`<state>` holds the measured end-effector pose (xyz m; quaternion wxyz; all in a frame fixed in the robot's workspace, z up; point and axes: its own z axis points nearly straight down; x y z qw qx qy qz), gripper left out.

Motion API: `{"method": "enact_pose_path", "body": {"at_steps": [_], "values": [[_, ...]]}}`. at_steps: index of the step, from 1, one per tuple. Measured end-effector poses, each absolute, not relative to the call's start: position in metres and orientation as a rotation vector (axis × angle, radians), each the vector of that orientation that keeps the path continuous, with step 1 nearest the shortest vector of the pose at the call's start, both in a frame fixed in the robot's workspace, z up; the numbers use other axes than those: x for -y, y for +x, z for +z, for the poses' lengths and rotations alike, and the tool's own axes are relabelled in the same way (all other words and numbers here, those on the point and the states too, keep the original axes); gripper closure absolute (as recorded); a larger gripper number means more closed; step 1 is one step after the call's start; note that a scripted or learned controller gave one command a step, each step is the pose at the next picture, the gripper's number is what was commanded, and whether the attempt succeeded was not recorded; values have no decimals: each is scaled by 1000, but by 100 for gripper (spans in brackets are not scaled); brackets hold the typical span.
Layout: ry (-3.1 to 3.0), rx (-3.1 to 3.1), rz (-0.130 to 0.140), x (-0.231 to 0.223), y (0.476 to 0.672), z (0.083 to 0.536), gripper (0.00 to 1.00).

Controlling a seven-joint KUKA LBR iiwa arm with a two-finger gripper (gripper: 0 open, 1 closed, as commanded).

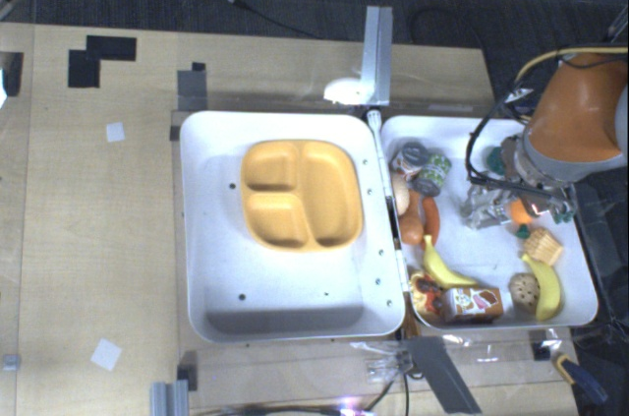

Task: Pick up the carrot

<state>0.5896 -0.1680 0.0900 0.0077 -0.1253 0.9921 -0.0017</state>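
Mounted high over the bench (88,237), looking down at a slant from a middling distance, framing both white bins, the left bin (211,237) near centre and the right bin (580,301) beside it, with dark floor beyond the bench's far edge along the top.

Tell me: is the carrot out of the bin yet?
No. The carrot lies in the right bin, apart from the gripper.

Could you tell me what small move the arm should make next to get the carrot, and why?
Probably shift the claw toward the left wall of the right bin: the carrot lies there beside the banana, apart from the claw.
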Motion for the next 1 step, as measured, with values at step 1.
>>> {"method": "enact_pose_path", "body": {"at_steps": [1], "values": [[-110, -3123, -6, 158, 552, 201, 100]]}}
